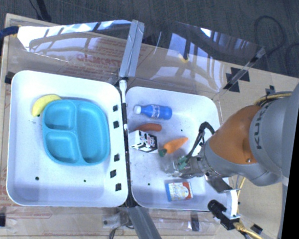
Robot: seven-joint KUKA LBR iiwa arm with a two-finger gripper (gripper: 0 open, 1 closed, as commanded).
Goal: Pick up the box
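Your box [179, 190] lies flat in the right bin [209, 105], near that bin's front edge and towards its right side; it is a small, roughly square carton with a pale blue-white border and a red-orange panel in the middle, turned slightly askew to the bin walls, and whatever print it carries is too small to read. Just above it you will see the gripper [183, 164], hanging low over the bin floor between the box and the carrot [173, 145]; you cannot tell from this angle how the tool is set, and nothing can be seen held in it. The arm [245, 143] comes in from the right, grey with its orange band, and on that band you can make out part of the letters "KUK". Further back in the same bin you have a blue bottle [154, 111] lying on its side with a white cap and a label too blurred to read, a brown sausage-shaped piece [147, 126] below it, and a small black-and-white item [146, 141] beside the carrot, its markings not legible. In the left bin [11, 177] sits a blue divided plate [77, 131] with a yellow banana [43, 104] touching its upper-left edge
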